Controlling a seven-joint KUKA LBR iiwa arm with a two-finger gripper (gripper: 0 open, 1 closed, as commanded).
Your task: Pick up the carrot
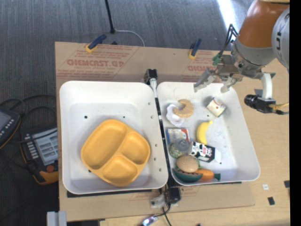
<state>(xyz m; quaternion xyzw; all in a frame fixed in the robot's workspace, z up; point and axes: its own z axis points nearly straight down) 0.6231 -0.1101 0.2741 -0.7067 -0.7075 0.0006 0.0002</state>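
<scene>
The carrot is a small orange piece with a green end, lying at the front edge of the right bin beside a burger-like toy. My gripper hangs open over the far end of that bin, well behind the carrot, with its grey fingers spread and nothing between them. It sits just above a small white and red cup.
The right bin also holds a bagel, a banana, a milk carton, a can, a burger toy and a green bowl rim. A yellow divided plate lies in the left bin.
</scene>
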